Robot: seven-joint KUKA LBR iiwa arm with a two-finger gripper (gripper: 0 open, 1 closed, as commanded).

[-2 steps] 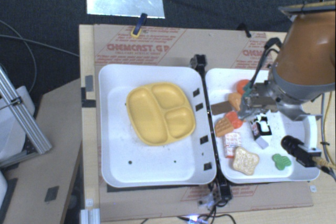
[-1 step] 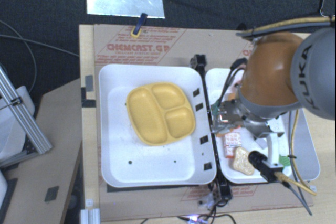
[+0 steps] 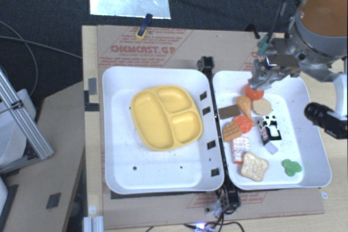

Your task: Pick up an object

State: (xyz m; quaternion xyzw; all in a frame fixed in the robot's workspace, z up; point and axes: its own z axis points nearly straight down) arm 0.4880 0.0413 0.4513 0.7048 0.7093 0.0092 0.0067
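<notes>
Gripper (image 3: 260, 83) low over right bin (image 3: 312, 141), directly above orange-red piece (image 3: 254, 92).
Piece sits at bin's upper left, just under fingertips; grip state: cannot tell. Other toy foods lie nearer the camera.

Yellow divided plate (image 3: 166, 117) in a white left bin (image 3: 117, 171); white right bin (image 3: 312, 149) with tan toast (image 3: 254, 166), green piece (image 3: 291, 167), orange-red piece (image 3: 254, 92), black-and-white patterned toy (image 3: 269, 129).

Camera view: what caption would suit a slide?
Robot gripper poised over toy food in right bin; yellow tray in left.
</notes>
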